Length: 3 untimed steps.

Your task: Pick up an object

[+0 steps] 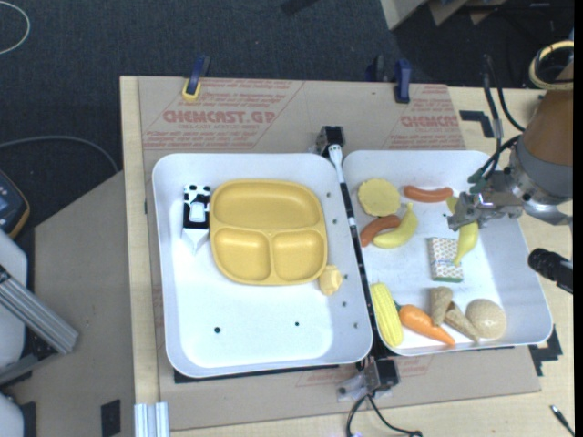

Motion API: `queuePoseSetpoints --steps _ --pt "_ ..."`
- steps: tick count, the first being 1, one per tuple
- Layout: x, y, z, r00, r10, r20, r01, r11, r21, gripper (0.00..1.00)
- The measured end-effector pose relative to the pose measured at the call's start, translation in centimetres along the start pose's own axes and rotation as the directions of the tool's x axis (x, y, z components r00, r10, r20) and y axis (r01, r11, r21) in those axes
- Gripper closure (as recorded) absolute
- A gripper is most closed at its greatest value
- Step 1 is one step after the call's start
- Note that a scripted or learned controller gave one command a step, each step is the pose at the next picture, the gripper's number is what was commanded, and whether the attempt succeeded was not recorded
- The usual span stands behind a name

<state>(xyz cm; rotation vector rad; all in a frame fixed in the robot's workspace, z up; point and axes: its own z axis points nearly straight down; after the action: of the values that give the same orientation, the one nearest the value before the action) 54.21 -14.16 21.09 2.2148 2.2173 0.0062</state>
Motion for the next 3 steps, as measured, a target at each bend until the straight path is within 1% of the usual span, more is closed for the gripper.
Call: queuePoseSetpoints --steps 1,2,3 --pt "0.0 0.1 -1.5 1.000 0.000 -0.001 0.000 1.000 0.003 1.00" --pt "5.0 2.7 -0.4 1.000 -0.005 -0.003 0.005 1.000 0.005 1.00" --pt "10.5 5.8 -1.3 1.000 -0.005 -0.003 0.005 1.000 0.003 1.00"
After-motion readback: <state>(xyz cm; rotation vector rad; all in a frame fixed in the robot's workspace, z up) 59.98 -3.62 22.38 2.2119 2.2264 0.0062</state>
